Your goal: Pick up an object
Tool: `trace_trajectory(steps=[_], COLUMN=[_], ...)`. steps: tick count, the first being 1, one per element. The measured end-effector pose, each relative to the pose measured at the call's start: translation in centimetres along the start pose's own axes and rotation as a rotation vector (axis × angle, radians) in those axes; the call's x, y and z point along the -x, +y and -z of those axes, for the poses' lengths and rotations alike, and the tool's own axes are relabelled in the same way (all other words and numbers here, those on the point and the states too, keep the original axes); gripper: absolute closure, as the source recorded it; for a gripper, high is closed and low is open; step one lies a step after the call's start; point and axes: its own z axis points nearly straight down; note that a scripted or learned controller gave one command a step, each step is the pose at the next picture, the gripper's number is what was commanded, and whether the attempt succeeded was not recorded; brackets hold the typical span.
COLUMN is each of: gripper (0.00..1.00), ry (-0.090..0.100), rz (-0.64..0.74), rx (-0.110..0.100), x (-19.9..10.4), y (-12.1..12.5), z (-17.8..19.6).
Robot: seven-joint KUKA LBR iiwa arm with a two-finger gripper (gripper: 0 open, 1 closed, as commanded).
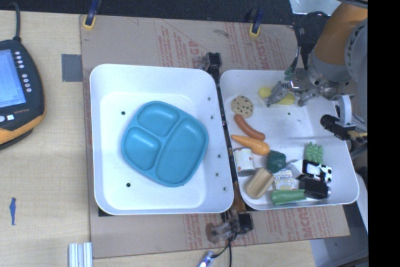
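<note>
Left bin [106, 81]: blue plate [165, 143] | right bin [350, 194]: toy foods | claw [285, 92]: clenched on yellow piece [273, 94]

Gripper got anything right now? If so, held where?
Cannot tell. The gripper sits over a yellow item at the right bin's far end; no grasp is visible.
</note>
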Motion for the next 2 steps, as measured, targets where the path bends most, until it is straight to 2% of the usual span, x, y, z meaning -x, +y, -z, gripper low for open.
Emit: trace_trajectory(steps=[1,2], gripper=[0.0,0.0], ry=[0.0,0.0], rz=[0.0,0.002], rx=[0.005,0.001], x=[0.1,-4.7], y=[0.1,-4.5], z=[6.6,8.1])
